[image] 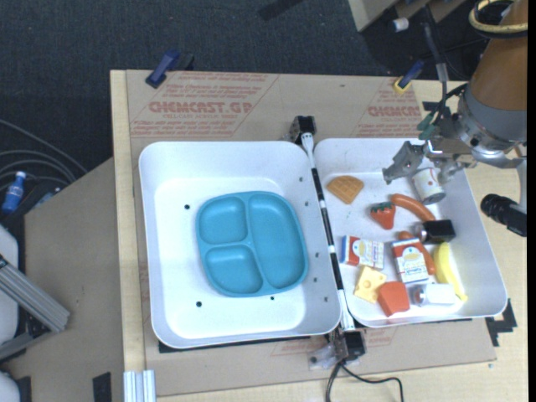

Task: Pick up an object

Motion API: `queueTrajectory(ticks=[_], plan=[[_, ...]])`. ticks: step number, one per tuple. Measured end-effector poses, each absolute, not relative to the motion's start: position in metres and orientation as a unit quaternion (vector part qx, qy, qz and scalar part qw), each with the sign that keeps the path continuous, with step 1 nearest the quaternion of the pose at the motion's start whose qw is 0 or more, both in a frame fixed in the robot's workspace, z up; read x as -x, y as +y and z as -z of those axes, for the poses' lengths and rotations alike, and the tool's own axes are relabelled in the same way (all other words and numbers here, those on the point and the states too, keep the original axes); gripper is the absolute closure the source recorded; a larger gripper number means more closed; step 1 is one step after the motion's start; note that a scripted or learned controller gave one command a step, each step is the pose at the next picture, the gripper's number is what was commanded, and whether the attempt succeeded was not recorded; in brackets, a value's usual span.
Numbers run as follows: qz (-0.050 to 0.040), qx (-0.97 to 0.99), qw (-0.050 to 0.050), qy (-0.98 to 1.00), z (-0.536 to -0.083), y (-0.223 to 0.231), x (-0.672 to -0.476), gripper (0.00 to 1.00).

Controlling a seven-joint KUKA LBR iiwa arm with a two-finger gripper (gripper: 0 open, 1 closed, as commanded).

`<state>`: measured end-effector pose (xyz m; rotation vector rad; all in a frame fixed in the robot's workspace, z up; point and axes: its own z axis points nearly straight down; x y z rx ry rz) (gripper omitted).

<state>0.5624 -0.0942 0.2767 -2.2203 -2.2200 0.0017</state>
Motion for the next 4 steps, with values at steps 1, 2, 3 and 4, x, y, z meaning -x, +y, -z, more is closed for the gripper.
queueTrajectory(ticks=[1,2,3,4], plan=[[-0.0018,0.708,0.002,-0.707,-0.143,-0.147,-0.635,0.0],[0.0024,0.707,-0.003,-0.707,-0.089,-0.109,-0.669,0.0],[0.0031,0.707,-0.004,-0.707,-0.09,-0.093,-0.627,0.0],[0.0048,0.707,-0.004,-0.707,-0.1,-0.091,-0.628,1.0]])
